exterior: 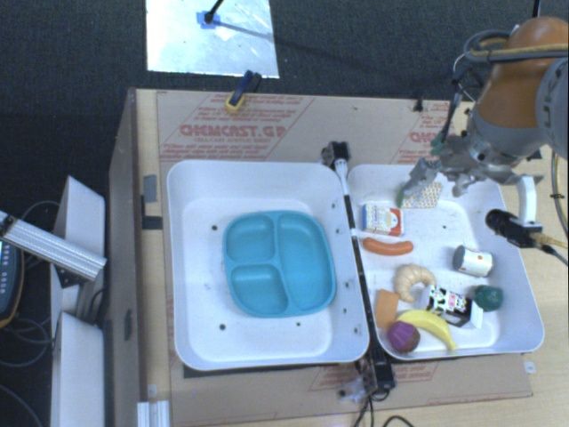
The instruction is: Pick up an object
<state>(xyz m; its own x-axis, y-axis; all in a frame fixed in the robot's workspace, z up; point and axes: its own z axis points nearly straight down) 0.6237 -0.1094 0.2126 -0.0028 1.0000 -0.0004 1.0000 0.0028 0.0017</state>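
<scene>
My gripper [425, 183] hangs over the right bin's [520, 327] far corner, just above a speckled pale object [427, 196]; fingers' state — I cannot tell; nothing visibly held.

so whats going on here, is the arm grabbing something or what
A grey and orange robot arm reaches in from the right, its gripper hanging over the far part of the right bin, near a small speckled cracker-like piece. Nothing is visibly held yet. Toy food lies in that bin: a hot dog, croissant, banana and a small carton. The left bin holds a blue divided tray.
</scene>
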